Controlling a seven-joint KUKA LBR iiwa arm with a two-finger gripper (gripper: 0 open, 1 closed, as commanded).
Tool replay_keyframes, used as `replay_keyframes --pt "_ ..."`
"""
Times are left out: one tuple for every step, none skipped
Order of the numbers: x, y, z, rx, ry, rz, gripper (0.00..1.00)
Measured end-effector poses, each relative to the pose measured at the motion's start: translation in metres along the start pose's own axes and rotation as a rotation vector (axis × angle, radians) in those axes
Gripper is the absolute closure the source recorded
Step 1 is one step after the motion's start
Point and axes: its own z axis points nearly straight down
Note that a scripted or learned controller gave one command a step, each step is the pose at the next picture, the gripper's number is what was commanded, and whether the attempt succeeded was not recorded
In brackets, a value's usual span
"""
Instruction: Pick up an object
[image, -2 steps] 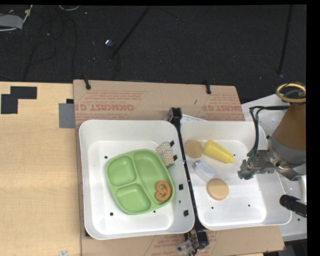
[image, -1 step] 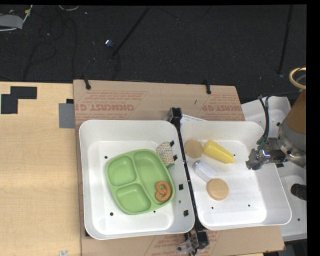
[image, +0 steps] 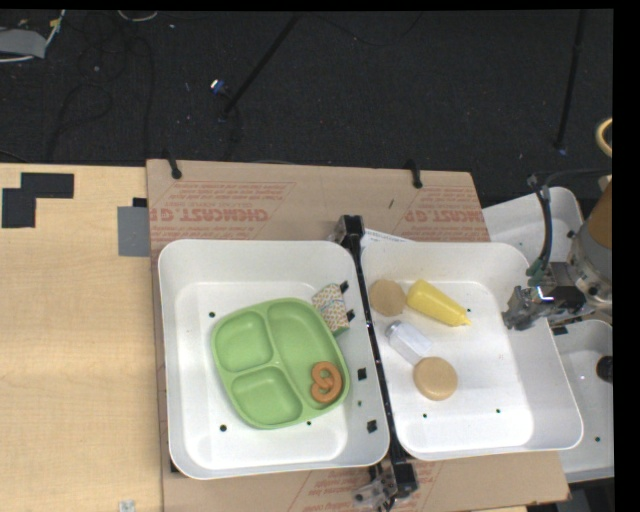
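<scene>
On the far left is a light wooden table top (image: 70, 350) with some dark patches near its upper edge. Next to it a sheet of brown cardboard (image: 300, 205) lies under the two white bins.

The left bin (image: 185, 300) holds a green plate (image: 265, 365) with three compartments, slightly turned. A small brown pretzel (image: 326, 382) lies in the plate's right compartment, near its lower corner. Just beside the plate's upper right corner, against the right wall of the bin, there is a small patterned thing (image: 331, 305); it may be a piece of cloth or a wrapper, but the view is too poor to be sure.

The right bin (image: 500, 420) holds four things in its left half. A round tan disc (image: 387, 297) lies near the upper left, and a yellow block (image: 435, 302) lies just beside it on the right, tilted. Below them is a small clear bottle (image: 408, 341), lying on its side. Below the bottle, and touching it or almost, is a second round tan disc (image: 436, 378).

At the right edge of this bin the gripper (image: 527, 305) hangs over the rim, apart from all four things. I cannot tell how its pincer is set, because this part is dark and small. The grey arm (image: 590, 270) goes out to the right.
</scene>
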Motion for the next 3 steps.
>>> replay_keyframes --pt "0.055 0.018 0.008 0.004 0.003 -0.003 1.00" --pt "0.112 0.031 0.006 0.003 0.003 -0.004 1.00" --pt "0.162 0.044 0.007 0.003 0.002 -0.003 1.00"
